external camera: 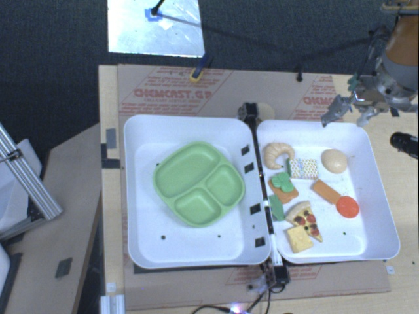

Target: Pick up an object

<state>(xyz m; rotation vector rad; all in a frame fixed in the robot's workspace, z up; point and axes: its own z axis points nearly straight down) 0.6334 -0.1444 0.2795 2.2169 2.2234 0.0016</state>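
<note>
The right bin holds a loose cluster of toy food. A tan croissant lies near its upper left corner, with a small speckled white block just beside it and a pale egg-shaped piece further right. Below these sit a green-and-orange sandwich-like piece, a small green piece against the bin's left wall, an orange stick and a round red-orange piece just beside the stick's lower end. Toward the front lie a pizza slice with dark red dots and a yellow cheese block, touching or nearly so. The speckled block bears a fine pattern too small to read.

The left bin holds a light green divided plate with three compartments, tilted relative to the bin's edges.

Under both bins lies a brown cardboard sheet printed in red with "CHEMCAST GP"; the same print repeats at the upper right, partly cut off by the bin.

The claw hangs above the far right corner of the right bin, over its rim, well apart from the toys. Its two fingers are spread apart with nothing between them. The grey arm with its orange band enters from the upper right.

Behind the tabletop, a shiny square sheet lies on dark carpet.
</note>
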